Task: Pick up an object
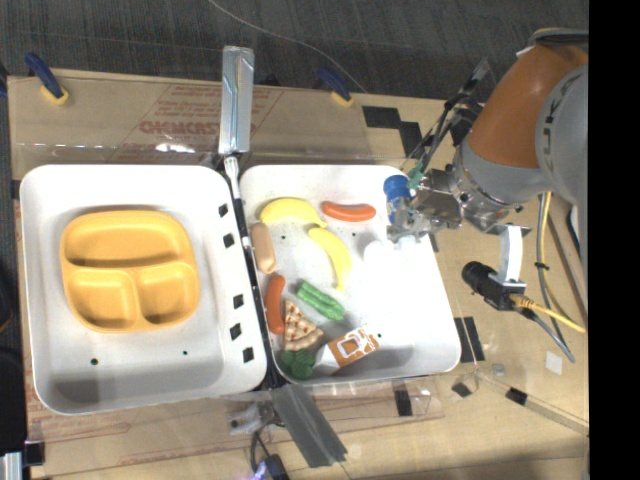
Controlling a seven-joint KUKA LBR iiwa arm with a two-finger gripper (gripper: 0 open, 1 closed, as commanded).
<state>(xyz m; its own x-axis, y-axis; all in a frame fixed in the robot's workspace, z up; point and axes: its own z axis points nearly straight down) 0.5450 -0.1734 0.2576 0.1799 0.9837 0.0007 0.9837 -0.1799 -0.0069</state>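
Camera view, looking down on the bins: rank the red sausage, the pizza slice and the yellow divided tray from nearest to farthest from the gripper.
Measured from the gripper at the right bin's right edge:
1. Red sausage, just to its left, at the top of the right bin.
2. Pizza slice, lower left in the right bin.
3. Yellow divided tray, in the left bin, farthest.

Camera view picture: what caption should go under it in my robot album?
Robot's end effector hovers over the right bin of toy food, beside a yellow divided tray in the left bin.

Left bin [40, 268] held a divided tray [128, 268]; right bin [420, 318] held toy foods [300, 288] — gripper [405, 220] hung over its right rim.
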